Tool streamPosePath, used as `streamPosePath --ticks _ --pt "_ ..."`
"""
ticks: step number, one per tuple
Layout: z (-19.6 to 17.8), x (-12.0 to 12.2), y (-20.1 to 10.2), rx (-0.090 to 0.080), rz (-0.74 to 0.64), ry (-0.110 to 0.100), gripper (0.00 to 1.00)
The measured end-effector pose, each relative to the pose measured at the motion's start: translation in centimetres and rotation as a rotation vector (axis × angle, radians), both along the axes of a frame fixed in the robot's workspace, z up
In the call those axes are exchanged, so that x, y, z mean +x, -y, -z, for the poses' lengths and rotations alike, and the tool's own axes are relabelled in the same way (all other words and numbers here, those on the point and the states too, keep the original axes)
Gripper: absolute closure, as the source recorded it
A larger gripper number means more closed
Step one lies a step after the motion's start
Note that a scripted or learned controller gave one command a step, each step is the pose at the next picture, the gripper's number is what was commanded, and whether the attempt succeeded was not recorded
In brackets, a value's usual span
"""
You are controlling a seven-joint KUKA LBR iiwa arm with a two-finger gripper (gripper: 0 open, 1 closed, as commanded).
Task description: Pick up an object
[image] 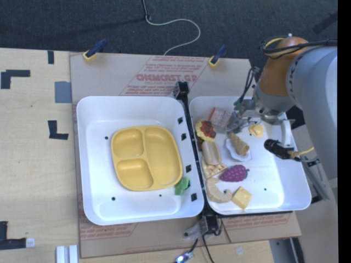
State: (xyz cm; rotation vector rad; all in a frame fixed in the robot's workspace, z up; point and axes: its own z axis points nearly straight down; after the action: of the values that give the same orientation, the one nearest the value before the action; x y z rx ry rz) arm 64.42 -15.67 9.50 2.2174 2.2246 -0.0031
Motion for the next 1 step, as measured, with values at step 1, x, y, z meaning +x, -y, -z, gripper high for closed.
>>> streamPosePath --ticks 1 --pt "-5.99 -0.66 -0.21 0.001 0.002 0.005 1.0"
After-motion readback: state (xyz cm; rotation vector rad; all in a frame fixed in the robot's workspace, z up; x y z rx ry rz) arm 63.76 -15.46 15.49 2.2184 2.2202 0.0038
